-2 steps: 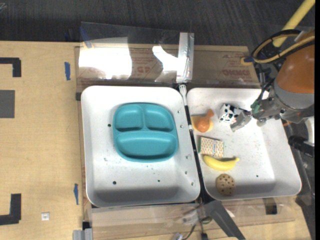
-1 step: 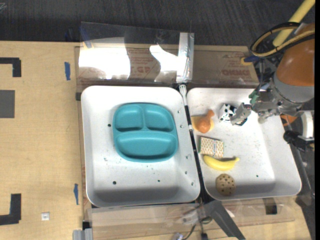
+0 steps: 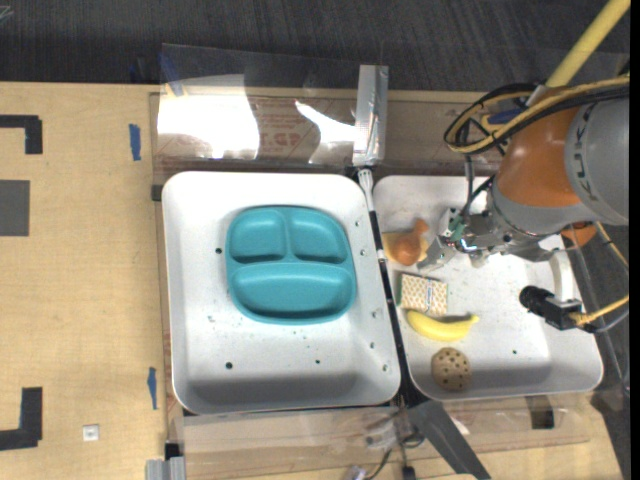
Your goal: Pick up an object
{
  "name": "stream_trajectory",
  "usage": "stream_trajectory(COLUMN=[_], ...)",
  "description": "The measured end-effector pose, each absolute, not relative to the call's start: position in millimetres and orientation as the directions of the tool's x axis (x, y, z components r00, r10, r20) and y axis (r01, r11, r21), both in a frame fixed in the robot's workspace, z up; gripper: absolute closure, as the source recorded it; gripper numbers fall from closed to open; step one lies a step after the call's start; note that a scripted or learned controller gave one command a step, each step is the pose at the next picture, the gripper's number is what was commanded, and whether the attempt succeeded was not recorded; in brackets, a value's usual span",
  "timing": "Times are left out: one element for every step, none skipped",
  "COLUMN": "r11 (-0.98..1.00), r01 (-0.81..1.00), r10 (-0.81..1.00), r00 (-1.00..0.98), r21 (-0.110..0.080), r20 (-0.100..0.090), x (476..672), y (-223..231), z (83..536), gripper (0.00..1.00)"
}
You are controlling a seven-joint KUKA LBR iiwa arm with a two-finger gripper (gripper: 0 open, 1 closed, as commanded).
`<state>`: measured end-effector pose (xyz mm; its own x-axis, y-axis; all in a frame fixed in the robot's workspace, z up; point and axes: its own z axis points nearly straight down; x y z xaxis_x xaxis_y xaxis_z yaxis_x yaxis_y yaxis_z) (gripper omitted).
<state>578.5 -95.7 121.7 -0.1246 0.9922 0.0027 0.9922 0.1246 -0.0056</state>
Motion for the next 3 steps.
stream_trajectory(r11=[0.166, 0.167, 0.468], r01=[0.986, 0.986, 0.884], r10=[0.986, 0.986, 0.884], r00=[-0.166, -0.167, -0.468], r21=[0.007, 0.013, 0.003], r20=[-0.001, -0.001, -0.006], x=[625.1, 627.0, 567.0], y=[-101.8, -100.1, -177.0], z=[89.2, 101.1, 88.4], gripper=[0.0, 1.0, 1.0])
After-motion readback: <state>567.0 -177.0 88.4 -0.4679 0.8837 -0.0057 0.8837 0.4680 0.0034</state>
